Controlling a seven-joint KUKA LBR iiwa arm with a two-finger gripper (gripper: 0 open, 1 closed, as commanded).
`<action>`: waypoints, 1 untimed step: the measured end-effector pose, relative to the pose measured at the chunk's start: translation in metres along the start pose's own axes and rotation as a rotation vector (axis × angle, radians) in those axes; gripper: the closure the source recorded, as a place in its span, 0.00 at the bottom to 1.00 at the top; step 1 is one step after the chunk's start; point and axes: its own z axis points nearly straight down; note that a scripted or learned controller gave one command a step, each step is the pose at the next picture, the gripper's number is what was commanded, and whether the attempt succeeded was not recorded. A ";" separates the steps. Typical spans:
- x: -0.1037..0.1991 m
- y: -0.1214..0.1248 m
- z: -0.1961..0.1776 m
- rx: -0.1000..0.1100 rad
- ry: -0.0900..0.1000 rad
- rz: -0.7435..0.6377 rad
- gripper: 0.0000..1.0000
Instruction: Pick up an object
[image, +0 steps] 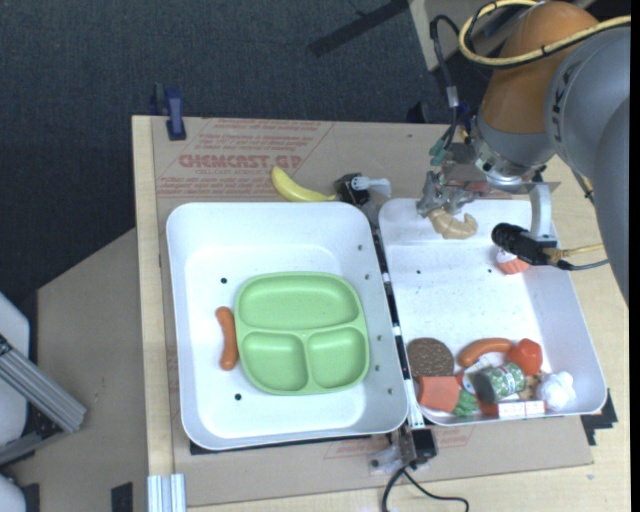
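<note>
While the arm reaches in from your right, the tool (452, 203) hangs over the far end of the right bin (480, 290).

Nearest you, in the right bin's near corner, you have a heap of toy food: a brown round patty (430, 355), a sausage (484, 350), a red tomato-like piece (525, 354), a white piece (558, 388) and others packed too tightly to name. Beside it, the left bin (190, 300) holds a green divided plate (300, 332) with an orange sausage (227, 337) lying just left of it. Farther back, a beige curved piece (456, 225) sits right under the tool; you cannot tell whether the tool is spread or pinching it. A banana (298, 188) rests on the counter (240, 160) behind the left bin.
</note>
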 end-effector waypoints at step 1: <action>0.025 -0.036 -0.005 0.016 0.002 0.006 1.00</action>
